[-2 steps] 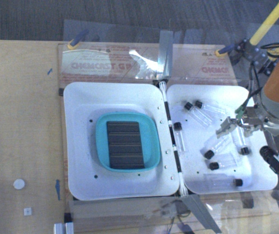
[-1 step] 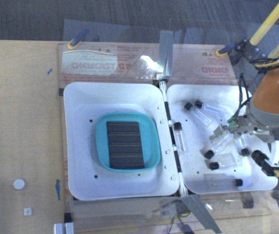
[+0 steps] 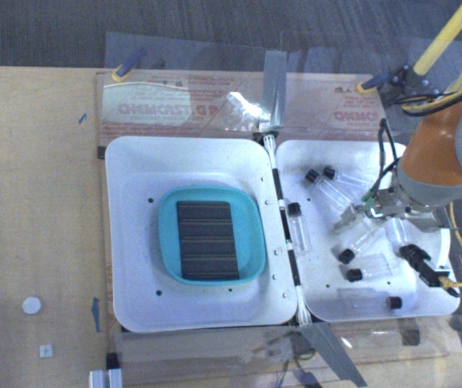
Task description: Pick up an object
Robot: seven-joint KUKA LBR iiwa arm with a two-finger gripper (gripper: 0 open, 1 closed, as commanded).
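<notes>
Bench, two white bins. Clear vials (image 3: 352, 229) with black caps lie scattered in the right bin (image 3: 328, 297), several just under my gripper (image 3: 376, 210). Grip state: cannot tell, wrist hides it. Left bin (image 3: 134, 297): teal tray (image 3: 211, 234).

1. Robotics lab: wooden counter (image 3: 29, 176) over grey carpet (image 3: 215, 6) at twelve o'clock.
2. Two white bins (image 3: 134, 176), clamped and taped down.
3. Clear capped vials (image 3: 328, 180) at three o'clock, beside cabled arm (image 3: 437, 152).
</notes>
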